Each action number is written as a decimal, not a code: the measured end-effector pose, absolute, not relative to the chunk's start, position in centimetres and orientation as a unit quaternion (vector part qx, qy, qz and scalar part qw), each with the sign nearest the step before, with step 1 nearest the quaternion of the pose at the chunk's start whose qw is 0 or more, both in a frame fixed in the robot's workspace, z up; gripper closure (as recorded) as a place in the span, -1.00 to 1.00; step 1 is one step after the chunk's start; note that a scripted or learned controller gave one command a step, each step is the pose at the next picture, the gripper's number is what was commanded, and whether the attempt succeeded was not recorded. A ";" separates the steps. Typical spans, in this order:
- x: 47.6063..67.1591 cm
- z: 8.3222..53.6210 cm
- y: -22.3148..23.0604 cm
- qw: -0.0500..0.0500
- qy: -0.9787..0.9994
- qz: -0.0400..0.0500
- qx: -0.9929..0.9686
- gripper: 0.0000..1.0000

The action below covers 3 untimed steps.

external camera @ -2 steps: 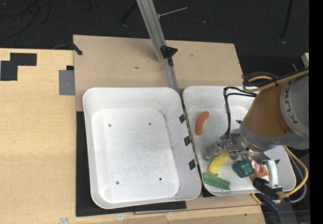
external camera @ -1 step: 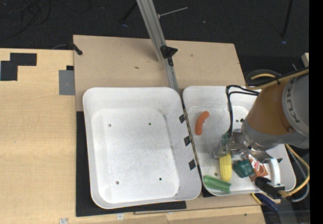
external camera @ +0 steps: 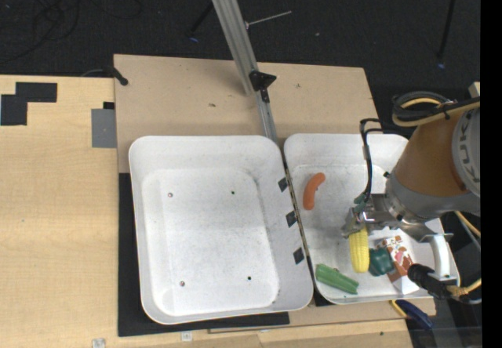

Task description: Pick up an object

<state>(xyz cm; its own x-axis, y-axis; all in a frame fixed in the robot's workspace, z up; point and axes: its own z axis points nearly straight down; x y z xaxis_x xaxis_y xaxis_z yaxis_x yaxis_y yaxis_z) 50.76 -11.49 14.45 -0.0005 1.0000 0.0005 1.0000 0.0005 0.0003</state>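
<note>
dark floor with cables surrounds the surface (external camera: 196, 99), which carries two shallow white bins side by side. left bin (external camera: 149, 154) sits beside the right bin (external camera: 333, 146). arm (external camera: 439, 162) reaches in from the right; tool (external camera: 359, 222) is low in the right bin, directly above the top end of the yellow corn cob (external camera: 359, 254), possibly touching it. how the tool is set: cannot tell. orange sausage (external camera: 313, 190) lies left of the tool, apart from it. green pepper (external camera: 337, 279) at the bin's near edge. teal item (external camera: 381, 261) just right of the corn.
</note>
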 end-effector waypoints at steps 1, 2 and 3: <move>50.8 18.6 -11.6 0.000 -0.707 0.000 -0.707 1.00; 51.3 24.2 -10.8 -0.001 -0.708 -0.001 -0.706 1.00; 52.7 23.2 -6.1 0.002 -0.708 0.000 -0.706 1.00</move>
